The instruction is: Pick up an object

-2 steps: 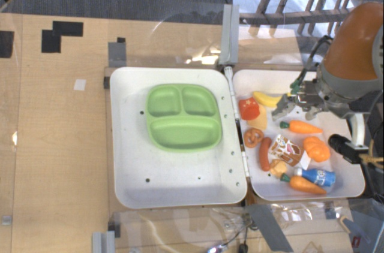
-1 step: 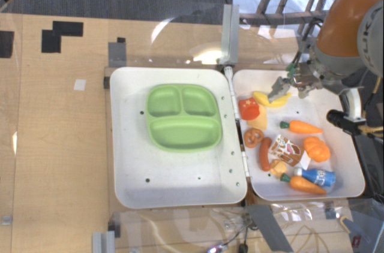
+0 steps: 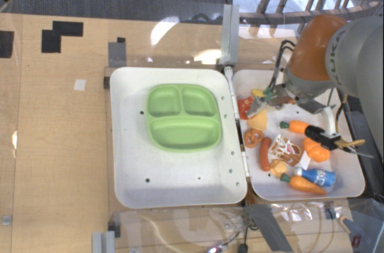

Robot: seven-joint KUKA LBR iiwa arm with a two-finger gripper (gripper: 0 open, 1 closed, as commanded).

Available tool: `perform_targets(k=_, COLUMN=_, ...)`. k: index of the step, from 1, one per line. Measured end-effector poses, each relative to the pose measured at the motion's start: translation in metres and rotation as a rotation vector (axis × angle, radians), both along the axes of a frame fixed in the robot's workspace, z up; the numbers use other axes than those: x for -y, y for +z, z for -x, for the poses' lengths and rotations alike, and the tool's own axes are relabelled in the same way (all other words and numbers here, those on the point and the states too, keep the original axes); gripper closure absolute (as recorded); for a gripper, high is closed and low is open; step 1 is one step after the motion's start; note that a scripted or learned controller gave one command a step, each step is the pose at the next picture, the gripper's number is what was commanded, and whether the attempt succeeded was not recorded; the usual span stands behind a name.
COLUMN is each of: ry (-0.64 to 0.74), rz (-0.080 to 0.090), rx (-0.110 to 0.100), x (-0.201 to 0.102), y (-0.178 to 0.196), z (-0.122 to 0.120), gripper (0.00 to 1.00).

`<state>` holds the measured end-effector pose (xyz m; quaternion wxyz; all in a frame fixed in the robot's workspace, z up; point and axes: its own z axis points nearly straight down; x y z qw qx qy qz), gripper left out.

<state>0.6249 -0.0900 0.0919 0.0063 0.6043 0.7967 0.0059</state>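
The two-finger gripper is down low in the upper left corner of the right-hand shallow white bin. Spread or clenched? Can't tell from up here, the wrist hides it. Nothing can be seen gripped.

Just to its left, practically touching, lies a small red and white plastic toy piece, tight against the wall between the bins. Just below the gripper sits a pale yellow wedge like a piece of cheese. A little bright yellow scrap peeks out just above.

Further down that left side come a brown pretzel-shaped ring and a red toy sausage, with a printed white and brown packet beside the sausage. To the right, an orange toy carrot with a green end and a round orange fruit. Along the near wall lie a blue can and a second orange carrot.

Well apart, in the left-hand white bin, a light green divided plate with three compartments lies flat.

The grey arm with its orange band comes in from the right.
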Motion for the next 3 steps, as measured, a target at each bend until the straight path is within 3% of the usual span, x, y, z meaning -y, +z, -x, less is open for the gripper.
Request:
perform_targets(k=1, ry=0.001, rz=0.000, rx=0.013, x=-0.001, y=0.015, z=-0.004, gripper=1.00)
perform_targets(k=2, ry=0.132, rz=0.003, rx=-0.007, x=-0.032, y=0.151, z=-0.001, gripper=1.00)
perform_targets(k=3, ry=-0.029, rz=0.002, rx=-0.003, x=0.009, y=0.032, z=0.097, gripper=1.00)
